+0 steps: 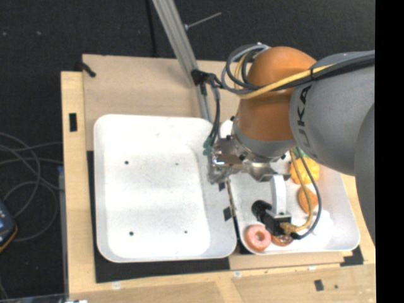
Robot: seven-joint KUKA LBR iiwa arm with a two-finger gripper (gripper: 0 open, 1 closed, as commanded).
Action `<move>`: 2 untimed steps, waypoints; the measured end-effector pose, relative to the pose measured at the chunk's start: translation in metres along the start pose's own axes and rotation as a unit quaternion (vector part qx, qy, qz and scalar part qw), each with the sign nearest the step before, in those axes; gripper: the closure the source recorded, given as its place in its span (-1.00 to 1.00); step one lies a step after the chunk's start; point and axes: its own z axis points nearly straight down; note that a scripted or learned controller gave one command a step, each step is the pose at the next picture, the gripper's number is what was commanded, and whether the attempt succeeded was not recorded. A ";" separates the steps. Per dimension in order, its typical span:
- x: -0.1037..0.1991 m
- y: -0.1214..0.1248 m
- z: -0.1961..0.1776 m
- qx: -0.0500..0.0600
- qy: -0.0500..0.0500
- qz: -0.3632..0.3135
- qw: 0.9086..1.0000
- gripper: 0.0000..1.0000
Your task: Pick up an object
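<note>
Well, I see the tool (221,163) hanging over the right bin's (344,227) left wall, just beside the left bin (151,188), and I cannot tell whether it is released or clenched. A pink doughnut (257,237) lies in the right bin's lower-left corner in my view, with a reddish-brown thing (283,240) just beside it. An orange and yellow thing (307,193) lies mid-bin, partly hidden by the arm (278,106), which covers much of that bin.

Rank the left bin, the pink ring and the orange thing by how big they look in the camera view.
1. left bin, by far.
2. orange thing, partly hidden behind the arm.
3. pink ring, slightly smaller than its visible part.
</note>
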 end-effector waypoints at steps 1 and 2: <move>-0.008 0.024 0.001 0.002 -0.001 0.001 1.000 1.00; 0.015 0.055 -0.031 0.001 0.000 0.000 1.000 1.00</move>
